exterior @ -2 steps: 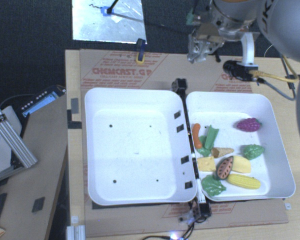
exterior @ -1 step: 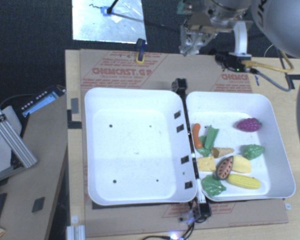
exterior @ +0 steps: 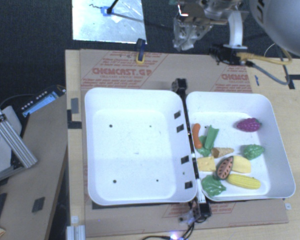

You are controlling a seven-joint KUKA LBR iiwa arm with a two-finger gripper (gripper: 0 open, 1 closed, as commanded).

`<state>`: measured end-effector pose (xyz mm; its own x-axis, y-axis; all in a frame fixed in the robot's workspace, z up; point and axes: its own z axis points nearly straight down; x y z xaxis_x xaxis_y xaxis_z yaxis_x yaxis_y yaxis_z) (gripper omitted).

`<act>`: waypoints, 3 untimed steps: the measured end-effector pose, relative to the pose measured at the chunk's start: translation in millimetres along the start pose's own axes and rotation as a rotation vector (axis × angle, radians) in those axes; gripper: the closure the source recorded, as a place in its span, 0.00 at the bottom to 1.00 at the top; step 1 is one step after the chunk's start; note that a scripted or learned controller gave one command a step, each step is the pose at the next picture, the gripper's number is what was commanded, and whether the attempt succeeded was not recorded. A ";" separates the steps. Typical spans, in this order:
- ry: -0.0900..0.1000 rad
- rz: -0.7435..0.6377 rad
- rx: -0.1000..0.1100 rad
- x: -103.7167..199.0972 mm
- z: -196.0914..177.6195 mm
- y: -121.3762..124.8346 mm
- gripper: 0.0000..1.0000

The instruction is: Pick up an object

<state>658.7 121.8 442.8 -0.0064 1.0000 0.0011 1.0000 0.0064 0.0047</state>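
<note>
Wooden surface point(exterior: 50, 134) carries a printed cardboard sheet point(exterior: 125, 69) | two white bins on the sheet, left bin point(exterior: 135, 101) touching right bin point(exterior: 270, 129) | yellow clamp point(exterior: 140, 51) at the sheet's far edge

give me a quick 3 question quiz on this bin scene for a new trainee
1. True or false: the purple grapes lie in the left bin.
2. Which item lies nearest the right bin's front edge? A) orange carrot B) yellow corn cob C) purple grapes
3. Fill in: the tool hangs above the bench's ____ edge, away from both bins.

Key
1. False: the grapes lie in the right bin, near its back right.
2. B: the corn cob lies near the front; the carrot lies by the divider and the grapes farther back.
3. Far: the tool is beyond the bins, over the cardboard's back edge.
</note>
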 end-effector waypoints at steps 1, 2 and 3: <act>0.001 -0.001 0.002 28.2 -44.2 -51.7 1.00; 0.003 -0.002 -0.001 45.7 -91.5 -110.2 1.00; -0.001 0.007 0.003 12.5 -93.2 -120.9 1.00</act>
<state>537.2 133.4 535.5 0.0002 1.0000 0.0006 1.0000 -0.0002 0.0015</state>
